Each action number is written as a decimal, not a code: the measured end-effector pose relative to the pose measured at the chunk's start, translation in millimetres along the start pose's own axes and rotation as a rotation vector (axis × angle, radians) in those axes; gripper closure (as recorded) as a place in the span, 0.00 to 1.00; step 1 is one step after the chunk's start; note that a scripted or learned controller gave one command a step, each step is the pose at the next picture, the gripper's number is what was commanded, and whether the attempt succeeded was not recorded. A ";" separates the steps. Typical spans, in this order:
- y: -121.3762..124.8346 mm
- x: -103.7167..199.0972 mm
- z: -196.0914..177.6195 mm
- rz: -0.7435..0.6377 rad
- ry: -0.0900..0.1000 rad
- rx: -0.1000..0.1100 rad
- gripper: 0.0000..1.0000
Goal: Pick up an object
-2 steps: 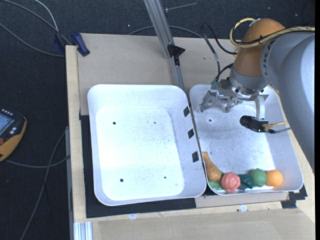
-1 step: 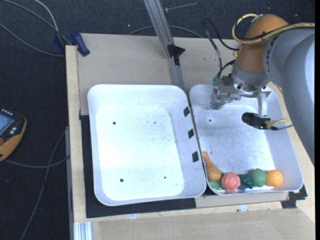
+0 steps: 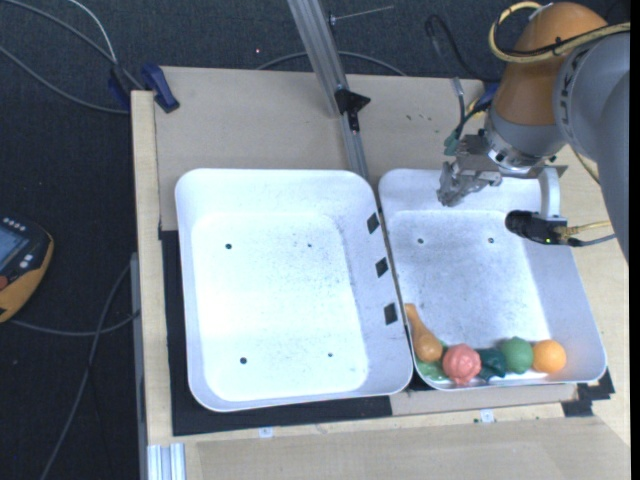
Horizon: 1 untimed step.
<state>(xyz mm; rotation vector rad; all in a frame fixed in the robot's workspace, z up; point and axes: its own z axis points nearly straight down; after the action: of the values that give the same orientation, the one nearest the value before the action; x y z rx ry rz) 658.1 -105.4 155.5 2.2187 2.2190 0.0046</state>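
Along the near edge of the right bin [image 3: 560, 288] lie several small toy items: an orange carrot-like piece [image 3: 423, 338], a pink ball [image 3: 461, 362], a green piece [image 3: 516, 353] and an orange ball [image 3: 549, 355]. My gripper [image 3: 457, 188] hangs over the far rim of the right bin, well away from these items. Nothing shows between its fingers.
The left bin [image 3: 275, 288] sits beside the right one, with black clips [image 3: 381, 265] along the shared edge. A slanted metal pole [image 3: 325, 48] rises behind the bins. A blue clamp [image 3: 160, 86] sits at the bench's far left corner, and cables lie on the floor.
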 end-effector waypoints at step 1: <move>-1.5 -1.1 -63.3 0.000 0.000 -0.002 1.00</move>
<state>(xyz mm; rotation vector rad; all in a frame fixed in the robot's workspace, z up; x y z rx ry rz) 656.2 -106.4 218.8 2.2176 2.2185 0.0063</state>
